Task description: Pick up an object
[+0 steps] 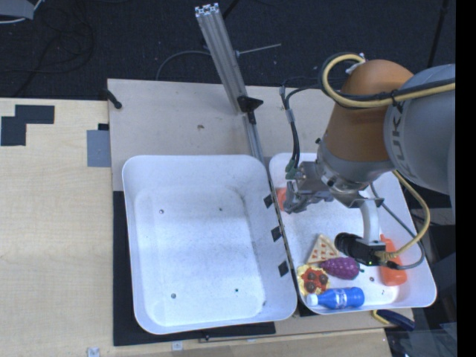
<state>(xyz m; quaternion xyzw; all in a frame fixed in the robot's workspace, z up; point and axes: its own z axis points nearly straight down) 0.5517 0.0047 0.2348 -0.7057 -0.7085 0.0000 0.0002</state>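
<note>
Gripper (296, 196) low at right bin (416, 292) upper-left wall, beside divider; claw opening cannot tell. Left bin (149, 199) floor open. Toys crowd lower right: purple object (342, 267), blue bottle (339, 298), orange piece (393, 274).

A light wooden bench (52, 222) fills the left and middle. At 9 o'clock on it sit dark square marks (26, 121) and a grey patch (97, 147). A paler board (178, 117) lies near the middle, toward 12 o'clock. A black mat (119, 274) peeks out at 7 o'clock. A silver metal bar (223, 50) leans up at 12 o'clock. The floor (111, 28) behind is dark carpet with thin cables (178, 58) lying across it.
</note>
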